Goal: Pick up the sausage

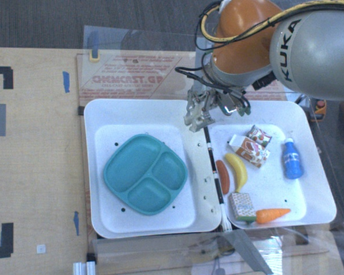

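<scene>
Starting at the left, the left bin [97,222] holds one teal divided plate [145,173], lying flat with three compartments.

Gripper [198,119]: hangs over the upper end of the seam between the two bins, under the grey arm [315,50] with its orange band [243,24]. Nothing sits between its fingers; whether the jaws stand wide or narrow cannot be told from this angle.

Right bin [318,202], contents in order:
- sausage [222,176], reddish, lying lengthwise just beside the bin's left wall, well below the gripper.
- banana [238,171], just beside the sausage.
- small patterned box [241,205], near the front edge.
- printed snack packet [253,146].
- carrot [272,214], beside the box.
- blue bottle [292,159], farthest right.
</scene>
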Action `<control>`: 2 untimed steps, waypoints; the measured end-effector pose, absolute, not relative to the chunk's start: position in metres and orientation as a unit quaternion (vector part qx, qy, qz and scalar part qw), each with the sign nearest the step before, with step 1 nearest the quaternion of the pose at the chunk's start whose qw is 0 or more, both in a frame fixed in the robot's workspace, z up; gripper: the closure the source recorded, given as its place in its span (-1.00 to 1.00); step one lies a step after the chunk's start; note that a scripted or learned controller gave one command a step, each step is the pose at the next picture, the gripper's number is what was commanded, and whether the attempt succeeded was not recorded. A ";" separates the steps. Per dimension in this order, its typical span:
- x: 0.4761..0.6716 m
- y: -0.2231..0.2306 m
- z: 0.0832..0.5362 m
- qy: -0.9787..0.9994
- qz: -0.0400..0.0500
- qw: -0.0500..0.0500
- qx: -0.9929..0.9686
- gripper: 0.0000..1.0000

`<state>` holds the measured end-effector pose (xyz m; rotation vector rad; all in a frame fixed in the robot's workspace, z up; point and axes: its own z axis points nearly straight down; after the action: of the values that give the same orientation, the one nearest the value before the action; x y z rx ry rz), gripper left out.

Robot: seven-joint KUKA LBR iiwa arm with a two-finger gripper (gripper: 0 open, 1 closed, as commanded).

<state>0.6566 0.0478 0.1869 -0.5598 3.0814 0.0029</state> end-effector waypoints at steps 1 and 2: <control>0.619 -0.076 0.210 0.983 0.000 0.003 -0.185 1.00; 0.597 -0.067 0.186 0.954 0.000 0.002 -0.301 1.00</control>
<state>0.5967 -0.0668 0.1861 -0.9446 2.9911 0.0006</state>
